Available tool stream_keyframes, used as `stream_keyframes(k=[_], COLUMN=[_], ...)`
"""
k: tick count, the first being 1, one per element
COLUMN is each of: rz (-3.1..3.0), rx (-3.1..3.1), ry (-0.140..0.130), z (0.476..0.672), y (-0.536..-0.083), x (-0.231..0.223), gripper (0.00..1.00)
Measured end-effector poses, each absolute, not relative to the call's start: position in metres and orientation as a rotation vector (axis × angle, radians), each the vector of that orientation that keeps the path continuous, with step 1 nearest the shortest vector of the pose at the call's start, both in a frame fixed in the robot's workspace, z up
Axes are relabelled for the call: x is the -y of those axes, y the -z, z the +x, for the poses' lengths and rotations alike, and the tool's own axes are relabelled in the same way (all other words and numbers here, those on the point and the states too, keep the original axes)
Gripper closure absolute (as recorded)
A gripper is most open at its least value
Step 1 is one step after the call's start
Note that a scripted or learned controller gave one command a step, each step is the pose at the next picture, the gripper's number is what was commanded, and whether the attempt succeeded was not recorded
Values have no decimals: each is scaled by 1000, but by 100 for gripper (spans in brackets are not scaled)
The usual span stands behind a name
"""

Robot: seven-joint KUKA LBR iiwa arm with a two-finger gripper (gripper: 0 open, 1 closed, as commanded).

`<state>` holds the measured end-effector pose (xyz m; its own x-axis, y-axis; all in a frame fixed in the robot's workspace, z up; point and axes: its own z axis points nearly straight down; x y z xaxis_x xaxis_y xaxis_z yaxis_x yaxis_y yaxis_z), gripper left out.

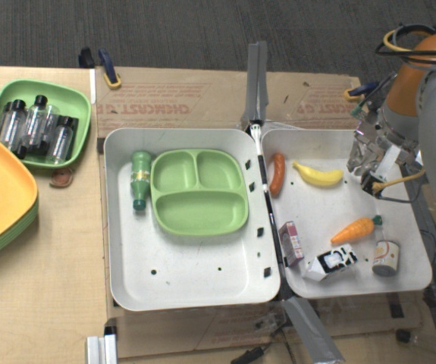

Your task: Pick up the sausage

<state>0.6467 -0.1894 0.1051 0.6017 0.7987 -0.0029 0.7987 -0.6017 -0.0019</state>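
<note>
The sausage (277, 174), reddish-orange and oblong, lies upright along the left wall of the right bin (354, 279), close to the divider. My gripper (368, 164) hangs over the upper right part of that bin, well to the right of the sausage and just right of a banana (318, 175). Nothing shows between its fingers.
The right bin also holds a carrot (353, 230), a small can (385, 258), a black-and-white carton (331, 263) and a pink packet (291, 241). The left bin (187, 279) bears a green divided plate (199, 190) and a green bottle (140, 179). Yellow plates (1, 203) and a green tray of bottles (39, 123) sit at far left.
</note>
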Motion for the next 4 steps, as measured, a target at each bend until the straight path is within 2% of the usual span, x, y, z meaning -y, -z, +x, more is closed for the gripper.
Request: stream_keyframes(k=[1, 2, 3, 4], rz=[-2689, -2895, -3065, -2991], rx=[1621, 1213, 674, 936], ry=[-5, -5, -9, -6], z=[608, 561, 545, 536], y=[-91, -162, -90, -91], x=[214, 177, 200, 220], gripper=[100, 100, 100, 100])
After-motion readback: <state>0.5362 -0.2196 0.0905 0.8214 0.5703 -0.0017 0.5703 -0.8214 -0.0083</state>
